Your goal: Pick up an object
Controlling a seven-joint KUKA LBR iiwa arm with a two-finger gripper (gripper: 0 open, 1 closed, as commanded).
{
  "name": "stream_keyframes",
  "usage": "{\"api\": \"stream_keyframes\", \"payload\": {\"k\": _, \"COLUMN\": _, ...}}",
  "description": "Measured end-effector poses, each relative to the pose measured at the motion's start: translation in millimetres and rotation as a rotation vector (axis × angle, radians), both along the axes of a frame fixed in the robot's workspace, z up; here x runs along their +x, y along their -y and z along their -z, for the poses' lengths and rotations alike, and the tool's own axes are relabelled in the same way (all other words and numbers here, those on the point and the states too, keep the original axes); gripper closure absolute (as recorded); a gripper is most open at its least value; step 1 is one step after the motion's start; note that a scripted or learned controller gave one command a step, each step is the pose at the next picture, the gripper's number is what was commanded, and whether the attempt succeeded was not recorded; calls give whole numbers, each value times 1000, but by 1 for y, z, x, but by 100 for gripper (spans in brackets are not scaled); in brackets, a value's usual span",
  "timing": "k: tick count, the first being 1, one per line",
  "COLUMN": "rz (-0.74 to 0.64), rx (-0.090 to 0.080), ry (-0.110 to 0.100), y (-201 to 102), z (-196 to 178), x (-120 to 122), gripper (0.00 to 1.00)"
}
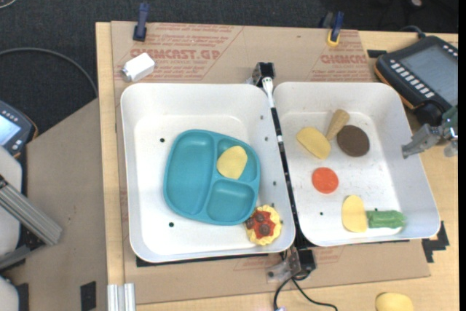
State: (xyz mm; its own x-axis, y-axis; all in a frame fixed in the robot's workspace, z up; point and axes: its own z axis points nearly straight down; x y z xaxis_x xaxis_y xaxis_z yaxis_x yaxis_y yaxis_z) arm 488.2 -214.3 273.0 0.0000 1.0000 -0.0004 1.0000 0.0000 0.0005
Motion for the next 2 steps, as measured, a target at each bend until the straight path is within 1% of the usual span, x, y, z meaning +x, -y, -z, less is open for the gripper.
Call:
{"api": "stream_keyframes", "payload": {"k": 1, "rz": -9, "rx": 5, "ry": -6, "y": -82, "z": 37, "x": 1, "gripper": 0}}
{"api": "stream_keyframes", "payload": {"k": 2, "rz": -13, "rx": 6, "ry": -4, "y": -188, "z": 30, "x": -9, "gripper": 0}}
